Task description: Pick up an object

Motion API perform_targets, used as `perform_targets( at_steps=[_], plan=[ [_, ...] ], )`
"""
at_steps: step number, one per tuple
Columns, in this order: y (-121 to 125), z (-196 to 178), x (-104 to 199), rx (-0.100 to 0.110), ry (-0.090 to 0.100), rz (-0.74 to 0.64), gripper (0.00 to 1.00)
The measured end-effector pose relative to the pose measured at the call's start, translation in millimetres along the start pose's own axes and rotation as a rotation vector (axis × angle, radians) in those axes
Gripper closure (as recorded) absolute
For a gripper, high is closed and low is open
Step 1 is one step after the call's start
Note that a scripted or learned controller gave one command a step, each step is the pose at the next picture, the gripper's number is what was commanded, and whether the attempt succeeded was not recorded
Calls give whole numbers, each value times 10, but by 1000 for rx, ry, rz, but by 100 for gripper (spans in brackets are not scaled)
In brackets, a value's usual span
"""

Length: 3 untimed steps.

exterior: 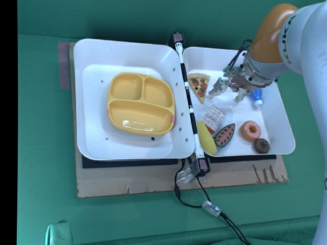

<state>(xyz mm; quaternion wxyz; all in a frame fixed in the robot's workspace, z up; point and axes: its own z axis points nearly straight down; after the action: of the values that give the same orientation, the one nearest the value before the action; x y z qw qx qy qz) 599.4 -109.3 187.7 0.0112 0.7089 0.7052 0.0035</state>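
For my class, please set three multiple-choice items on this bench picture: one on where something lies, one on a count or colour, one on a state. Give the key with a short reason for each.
1. Where does the yellow divided plate lie?
A. In the left bin
B. In the right bin
C. On the green cloth

2. How many doughnuts lie in the right bin?
A. One
B. Two
C. Four

3. How does the end effector stand?
A. Above the right bin, nothing between its fingers
B. Above the plate, gripping the corn
C. Resting on the cardboard

Key:
1 A: the plate sits inside the left bin.
2 B: an orange doughnut and a brown doughnut.
3 A: it hangs beside the pizza slice, fingers spread, holding nothing.
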Motion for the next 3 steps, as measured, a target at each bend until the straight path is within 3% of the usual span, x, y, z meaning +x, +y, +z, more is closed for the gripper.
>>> perform_targets(
  at_steps=[1,2,3],
  plan=[
    [36,-139,-37,-13,-6,6,100],
    [618,-953,370,11,6,-2,100],
    [870,-952,1207,10,7,-3,100]
  ],
)
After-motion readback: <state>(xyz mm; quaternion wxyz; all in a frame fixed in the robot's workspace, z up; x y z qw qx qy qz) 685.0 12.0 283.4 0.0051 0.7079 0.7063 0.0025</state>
